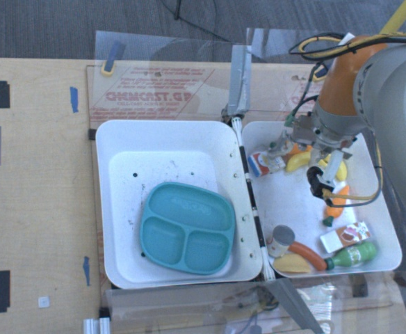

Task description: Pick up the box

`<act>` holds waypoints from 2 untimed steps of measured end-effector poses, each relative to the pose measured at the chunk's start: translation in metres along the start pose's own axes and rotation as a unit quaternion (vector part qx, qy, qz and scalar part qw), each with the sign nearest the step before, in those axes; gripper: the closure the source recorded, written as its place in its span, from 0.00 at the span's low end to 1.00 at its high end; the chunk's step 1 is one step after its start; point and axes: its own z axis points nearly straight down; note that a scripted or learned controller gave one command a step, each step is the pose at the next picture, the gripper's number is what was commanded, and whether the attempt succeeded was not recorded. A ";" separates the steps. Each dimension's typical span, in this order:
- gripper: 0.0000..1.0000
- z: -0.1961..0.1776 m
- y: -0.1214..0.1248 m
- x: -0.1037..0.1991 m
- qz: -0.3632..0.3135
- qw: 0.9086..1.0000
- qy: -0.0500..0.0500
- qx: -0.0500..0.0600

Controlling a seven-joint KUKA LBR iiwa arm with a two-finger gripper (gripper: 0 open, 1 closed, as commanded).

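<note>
A small white and orange box [340,237] lies in the right bin [293,207], near its front right corner, beside a green bottle [354,255]. A second small carton [259,164], red, white and blue, lies at the bin's back left by the divider. The gripper [302,147] hangs over the back of the right bin, above a yellow toy fruit [298,161] and just right of the red carton. It is well away from the white and orange box. Black cable and the wrist hide what lies under it.
The left bin [119,152] holds a teal divided plate [187,226]. In the right bin's front are a grey can [281,239], an orange carrot-like piece [307,255] and a yellow fruit [290,264]. An orange piece [334,211] and another yellow piece [340,170] lie under the arm.
</note>
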 end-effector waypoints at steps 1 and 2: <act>0.00 0.007 -0.023 0.005 0.065 0.998 0.003 -0.007; 0.00 0.008 -0.076 -0.017 0.219 0.976 0.006 -0.005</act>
